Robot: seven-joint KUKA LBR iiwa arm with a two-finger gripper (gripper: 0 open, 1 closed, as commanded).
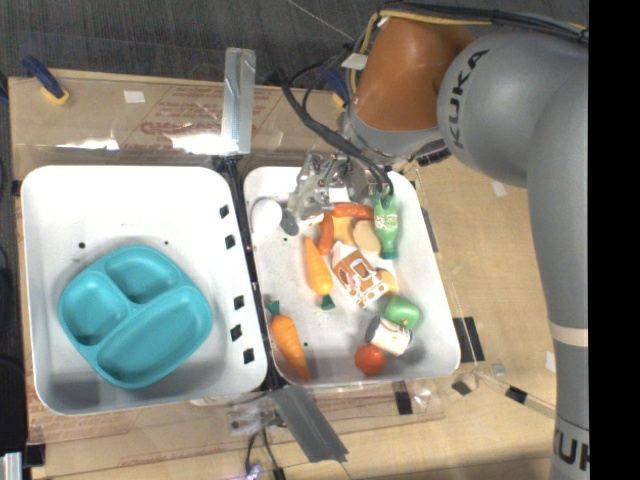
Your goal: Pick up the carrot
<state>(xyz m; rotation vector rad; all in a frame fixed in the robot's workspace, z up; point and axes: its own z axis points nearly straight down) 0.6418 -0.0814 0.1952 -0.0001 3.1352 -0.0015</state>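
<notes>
Below, tapered orange carrot [289, 347] lies beside smooth red tomato [369, 359].

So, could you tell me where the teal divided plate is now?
The teal divided plate lies in the left bin, toward its front, apart from the toy food in the right bin.

The carrot [288, 341] is lying in the lower middle of the frame, on the floor of the right bin [262, 268], close to that bin's left wall and near its lower left corner. It is orange, short and plump, with a small green tuft at its upper end. It is lying flat and slanting, with the green end pointing to the upper left and the rounded orange end pointing to the lower right. Nothing is touching it, and it is showing in full. It is sitting apart from the other toys.
</notes>
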